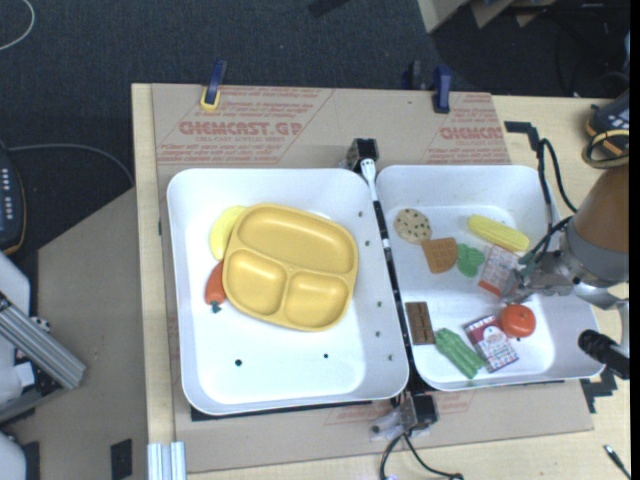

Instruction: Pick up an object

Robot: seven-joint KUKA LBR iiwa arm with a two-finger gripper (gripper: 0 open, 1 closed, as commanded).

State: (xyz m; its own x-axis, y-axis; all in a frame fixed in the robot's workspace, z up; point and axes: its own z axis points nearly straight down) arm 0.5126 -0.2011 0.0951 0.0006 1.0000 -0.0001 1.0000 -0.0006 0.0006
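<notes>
The right bin [470,183] holds several toy foods: a cookie [411,225], a brown cracker [440,255], a green piece [470,260], a yellow corn cob [498,232], a small white and red packet [494,268], a red tomato [517,320], a red and white pouch [492,341], a green pickle [457,352] and a brown bar [419,322]. My gripper [516,284] reaches in from the right and is low in this bin, at the packet's right edge and just above the tomato. Whether it touches the packet is unclear.
The left bin [280,378] carries a yellow divided plate [290,266], with a yellow piece [225,230] and a red-orange piece [215,286] at its left side. A black divider [385,258] runs between the bins. Cables [545,173] lie along the right bin's far right corner.
</notes>
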